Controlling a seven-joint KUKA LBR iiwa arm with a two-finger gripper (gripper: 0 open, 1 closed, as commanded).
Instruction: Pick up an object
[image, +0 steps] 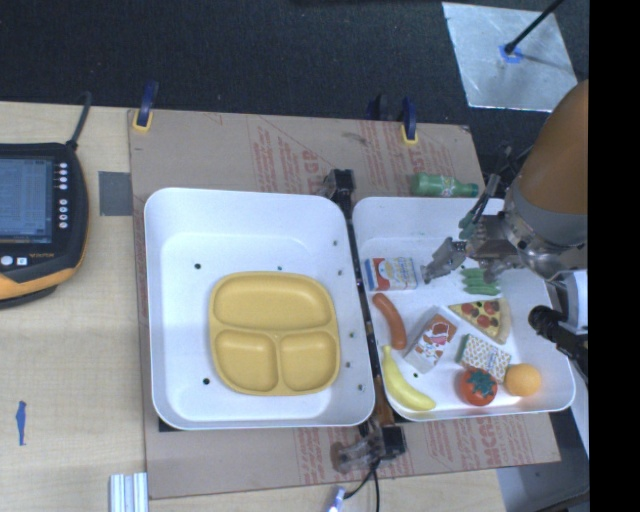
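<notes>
I hang over the right bin (560, 400), low among its clutter, since that is where every pickable thing lies; my jaws (447, 262) reach toward its upper middle, and I cannot tell whether they are open or closed, nor see anything between them. Below them sit a small carton (391, 272), a sausage (389, 319), a banana (405, 385), a pizza slice (480, 317), a tomato (477, 387) and an orange (522, 379). The left bin (170, 300) holds just a yellow divided tray (273, 331). The carton looks nearest, so probably my target.
</notes>
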